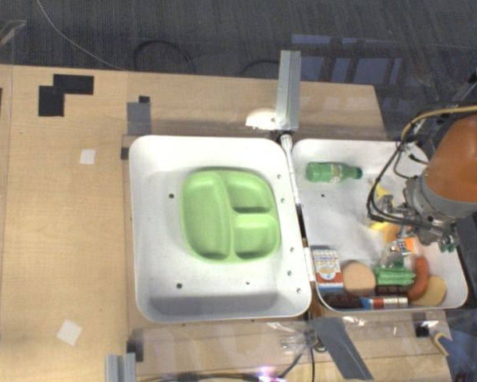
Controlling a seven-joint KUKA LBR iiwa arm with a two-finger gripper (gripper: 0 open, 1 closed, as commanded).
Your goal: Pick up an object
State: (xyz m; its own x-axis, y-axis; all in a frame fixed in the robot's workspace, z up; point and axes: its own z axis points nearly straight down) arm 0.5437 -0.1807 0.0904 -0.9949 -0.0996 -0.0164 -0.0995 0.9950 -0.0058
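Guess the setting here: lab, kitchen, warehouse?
Likely a robotics lab bin-picking bench: two white bins set side by side on a wooden bench, a grey-and-orange arm over the right bin, toy food such as a green bottle, loose cables.

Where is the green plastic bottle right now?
The green plastic bottle lies on its side near the far edge of the right white bin, apart from the other items.

Wood bench (pixel 55 237), 2 white bins (pixel 154 293)
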